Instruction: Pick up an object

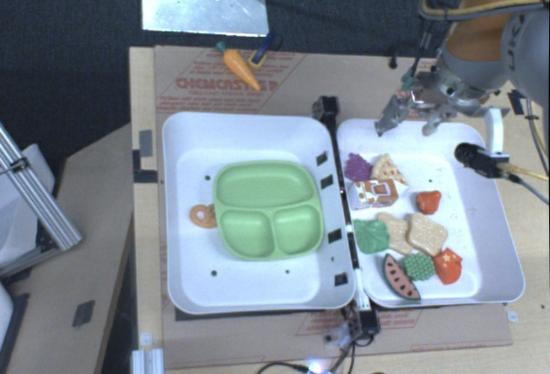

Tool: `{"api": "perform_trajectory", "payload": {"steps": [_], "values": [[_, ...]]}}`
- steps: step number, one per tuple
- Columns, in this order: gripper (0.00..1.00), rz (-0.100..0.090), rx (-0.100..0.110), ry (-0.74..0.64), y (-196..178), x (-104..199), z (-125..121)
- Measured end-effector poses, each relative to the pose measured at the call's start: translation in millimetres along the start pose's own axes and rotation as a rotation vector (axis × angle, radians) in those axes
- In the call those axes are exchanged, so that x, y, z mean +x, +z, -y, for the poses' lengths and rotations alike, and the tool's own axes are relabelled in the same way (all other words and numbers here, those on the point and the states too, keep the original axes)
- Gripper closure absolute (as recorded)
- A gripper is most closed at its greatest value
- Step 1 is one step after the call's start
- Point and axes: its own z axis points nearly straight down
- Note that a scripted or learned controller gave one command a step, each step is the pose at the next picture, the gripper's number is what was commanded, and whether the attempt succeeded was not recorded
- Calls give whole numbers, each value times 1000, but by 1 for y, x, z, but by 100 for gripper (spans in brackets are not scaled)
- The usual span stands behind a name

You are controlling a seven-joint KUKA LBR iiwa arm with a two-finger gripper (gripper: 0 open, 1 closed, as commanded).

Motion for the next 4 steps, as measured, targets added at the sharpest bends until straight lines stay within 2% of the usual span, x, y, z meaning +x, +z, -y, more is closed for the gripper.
{"api": "perform_trajectory", "payload": {"steps": [1, 2, 4], "values": [[0, 1, -12, -2, -8, 0, -2], [0, 0, -10, -4, 43, 9, -9], [0, 1, -11, 0, 143, -1, -9]]}}
